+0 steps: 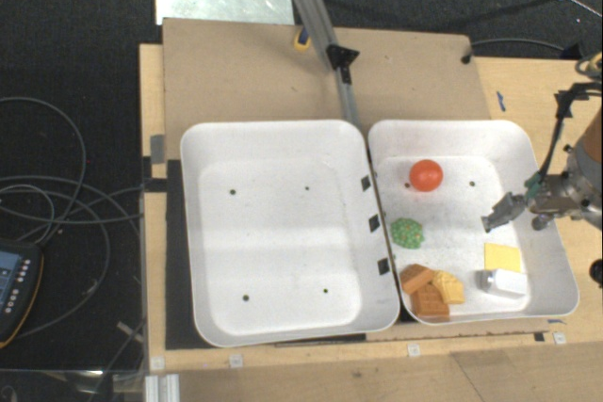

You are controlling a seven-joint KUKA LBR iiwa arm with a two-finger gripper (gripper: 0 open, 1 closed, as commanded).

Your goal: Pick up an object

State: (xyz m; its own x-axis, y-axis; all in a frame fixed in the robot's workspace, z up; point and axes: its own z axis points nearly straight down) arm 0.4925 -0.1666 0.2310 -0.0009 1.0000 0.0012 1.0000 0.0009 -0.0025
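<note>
Yellow block (502,256) lies just below the pincer (499,214), apart.

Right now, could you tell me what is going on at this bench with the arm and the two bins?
The arm is reaching in from the right over the right bin, with its gripper above the bin's right part and nothing visibly held. The objects all lie in that bin: an orange ball, a green lump, a yellow block, a small white item and brown and tan pieces near the front. No pick has happened yet.
</note>
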